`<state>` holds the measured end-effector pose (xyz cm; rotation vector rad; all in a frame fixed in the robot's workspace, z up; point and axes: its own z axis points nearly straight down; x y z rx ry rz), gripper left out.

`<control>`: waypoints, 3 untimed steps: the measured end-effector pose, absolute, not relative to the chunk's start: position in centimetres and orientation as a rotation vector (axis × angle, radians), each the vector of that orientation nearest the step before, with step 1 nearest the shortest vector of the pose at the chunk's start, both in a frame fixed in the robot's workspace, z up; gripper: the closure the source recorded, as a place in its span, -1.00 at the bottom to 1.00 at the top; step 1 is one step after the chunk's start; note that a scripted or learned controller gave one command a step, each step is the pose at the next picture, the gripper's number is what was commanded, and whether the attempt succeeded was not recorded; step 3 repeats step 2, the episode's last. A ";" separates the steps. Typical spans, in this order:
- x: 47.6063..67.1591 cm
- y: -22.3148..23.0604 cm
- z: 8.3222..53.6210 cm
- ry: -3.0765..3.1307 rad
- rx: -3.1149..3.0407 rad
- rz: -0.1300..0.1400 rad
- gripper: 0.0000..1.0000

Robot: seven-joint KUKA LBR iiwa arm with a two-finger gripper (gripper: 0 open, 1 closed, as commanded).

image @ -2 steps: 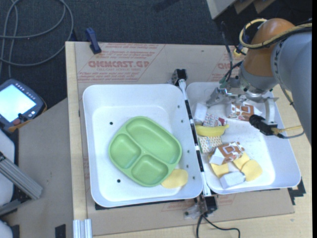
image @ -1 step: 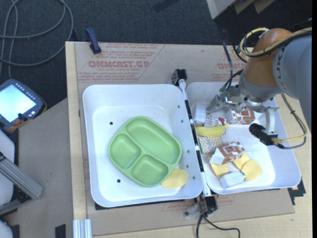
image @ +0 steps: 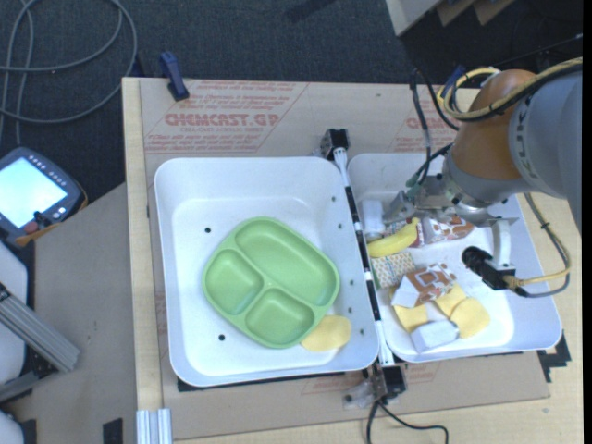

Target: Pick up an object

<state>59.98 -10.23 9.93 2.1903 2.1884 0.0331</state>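
On the brown board under the bins you can read red print, "CHEMCAST GP" [image: 222,118], running along its 12 o'clock edge; the smaller lines around it are too fine to make out. The packets in the right bin carry printing too, but it is too small to read.

Your arm [image: 518,132] comes in from 3 o'clock, and the claw [image: 413,206] sits low over the upper part of the right bin [image: 536,326]; you cannot tell from here whether it is open, closed, or gripping anything, since the wrist hides it.

Just below the claw lies a banana [image: 392,242], yellow and curved, its long axis running from about 8 o'clock to 2 o'clock, close to the divider between the bins. Beside it, toward 3 o'clock, is a red and white packet [image: 444,230]. Lower down you have a pile of yellow blocks [image: 467,314], a brown and white packet [image: 429,282] and a pale grey piece [image: 432,336].

In the left bin [image: 185,192] a green divided plate [image: 270,281] rests flat, with a pale yellow piece [image: 326,333] touching its 5 o'clock edge
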 end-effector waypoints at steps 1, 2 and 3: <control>61.0 -10.5 9.8 2.202 2.203 0.021 -1.00; 61.2 -10.6 9.8 2.206 2.202 0.024 -1.00; 61.2 -10.6 9.8 2.206 2.202 0.024 -1.00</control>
